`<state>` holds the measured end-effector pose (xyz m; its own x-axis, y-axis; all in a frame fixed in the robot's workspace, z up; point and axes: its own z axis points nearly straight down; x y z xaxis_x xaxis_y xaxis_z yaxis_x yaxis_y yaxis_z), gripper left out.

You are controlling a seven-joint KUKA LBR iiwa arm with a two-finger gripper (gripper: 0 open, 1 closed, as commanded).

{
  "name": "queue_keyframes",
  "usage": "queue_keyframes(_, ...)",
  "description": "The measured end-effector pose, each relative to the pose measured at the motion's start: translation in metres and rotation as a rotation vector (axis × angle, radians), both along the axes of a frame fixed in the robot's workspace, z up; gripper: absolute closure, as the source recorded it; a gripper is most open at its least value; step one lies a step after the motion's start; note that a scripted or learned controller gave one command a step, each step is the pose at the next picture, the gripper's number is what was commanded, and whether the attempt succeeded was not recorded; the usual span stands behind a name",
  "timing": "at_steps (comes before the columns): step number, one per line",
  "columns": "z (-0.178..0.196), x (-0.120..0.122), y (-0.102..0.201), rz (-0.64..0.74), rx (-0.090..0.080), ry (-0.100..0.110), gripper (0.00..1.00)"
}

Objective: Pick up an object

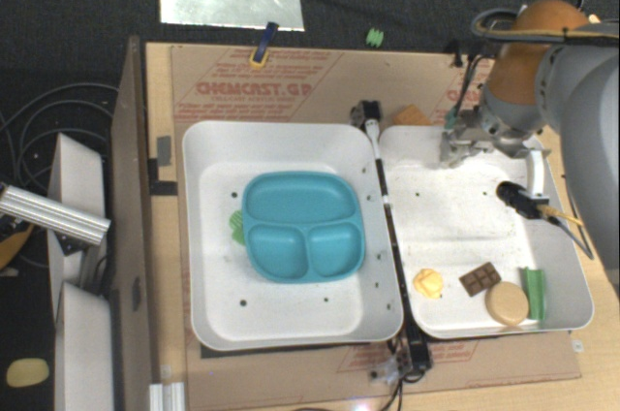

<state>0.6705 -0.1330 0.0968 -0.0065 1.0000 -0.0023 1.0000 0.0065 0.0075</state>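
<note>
The right bin (pixel 465 205) holds its things along the front edge. They are a yellow lump (pixel 428 282), a brown ridged block (pixel 479 279), a tan round disc (pixel 507 303) and a green stick (pixel 533 293). My gripper (pixel 455 149) hangs over the back left corner of this bin, far from all of them. Nothing shows beneath it but bare white floor. The grey arm with its orange band (pixel 528 50) comes in from the right.
In the left bin (pixel 208 205) lies a blue divided plate (pixel 302 225), with a small green thing (pixel 235 225) poking out at its left edge. A black divider (pixel 380 186) runs between the two bins. Cardboard surrounds them.
</note>
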Motion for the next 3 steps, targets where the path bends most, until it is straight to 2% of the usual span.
queue_keyframes(1, 0.069, 0.000, 0.045, 0.001, 0.003, 0.000, 1.00)
queue_keyframes(2, 0.076, 0.000, 0.043, 0.001, 0.002, 0.000, 1.00)
queue_keyframes(3, 0.088, -0.010, 0.133, 0.005, 0.004, 0.005, 1.00)
